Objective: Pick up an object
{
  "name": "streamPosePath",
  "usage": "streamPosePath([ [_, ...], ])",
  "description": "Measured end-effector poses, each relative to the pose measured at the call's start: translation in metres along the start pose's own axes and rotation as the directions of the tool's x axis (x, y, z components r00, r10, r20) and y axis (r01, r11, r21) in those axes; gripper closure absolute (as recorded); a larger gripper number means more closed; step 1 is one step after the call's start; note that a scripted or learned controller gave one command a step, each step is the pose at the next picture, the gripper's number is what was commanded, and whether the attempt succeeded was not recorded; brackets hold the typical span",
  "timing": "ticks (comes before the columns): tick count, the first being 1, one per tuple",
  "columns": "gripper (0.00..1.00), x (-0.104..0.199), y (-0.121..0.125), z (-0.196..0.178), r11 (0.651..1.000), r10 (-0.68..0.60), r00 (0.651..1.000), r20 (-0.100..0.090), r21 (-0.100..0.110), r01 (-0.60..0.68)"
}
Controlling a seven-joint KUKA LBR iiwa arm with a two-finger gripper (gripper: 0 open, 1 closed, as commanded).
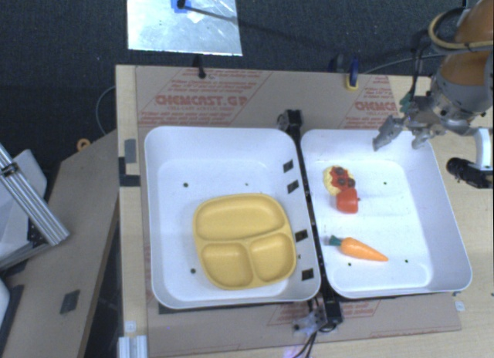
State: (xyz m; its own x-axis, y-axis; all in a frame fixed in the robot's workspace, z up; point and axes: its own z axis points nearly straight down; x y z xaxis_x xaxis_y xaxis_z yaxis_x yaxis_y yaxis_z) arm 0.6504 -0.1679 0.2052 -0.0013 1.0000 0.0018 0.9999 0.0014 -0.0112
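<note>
Down at the near edge of the right bin (432, 194) we are looking at a toy carrot (360, 249), orange with a green stub, lying flat on the white floor. Just beyond it, toward the bin's middle, a small red and yellow toy (341, 188) is sitting apart from the carrot. Over in the left bin (166, 194), a yellow divided plate (243, 239) is resting near the front edge.

Now, the gripper (402, 133): we are seeing it hovering over the far right corner of the right bin, its two fingers spread apart with nothing between them. So, as we are judging it, the pick is not yet made; the approach, the descent and the closing are all left to do, and either toy is well apart from the fingers.

Both bins are sitting on a brown printed cardboard sheet (231, 94) on a pale wooden bench (85, 217); dark carpet (62, 32) is lying beyond, with a shiny foil square (182, 9) on it.
</note>
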Motion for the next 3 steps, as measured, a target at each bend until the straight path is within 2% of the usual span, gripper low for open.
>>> streamPosePath([
  [1, 0.00, 0.001, 0.003, -0.008, 1.000, -0.003, 1.000, 0.002, -0.013, 0.003],
  [2, 0.00, 0.009, -0.003, 0.046, 1.000, -0.003, 1.000, 0.001, -0.009, 0.003],
  [3, 0.00, 0.012, 0.006, 0.103, 1.000, -0.006, 1.000, 0.002, -0.011, 0.006],
])
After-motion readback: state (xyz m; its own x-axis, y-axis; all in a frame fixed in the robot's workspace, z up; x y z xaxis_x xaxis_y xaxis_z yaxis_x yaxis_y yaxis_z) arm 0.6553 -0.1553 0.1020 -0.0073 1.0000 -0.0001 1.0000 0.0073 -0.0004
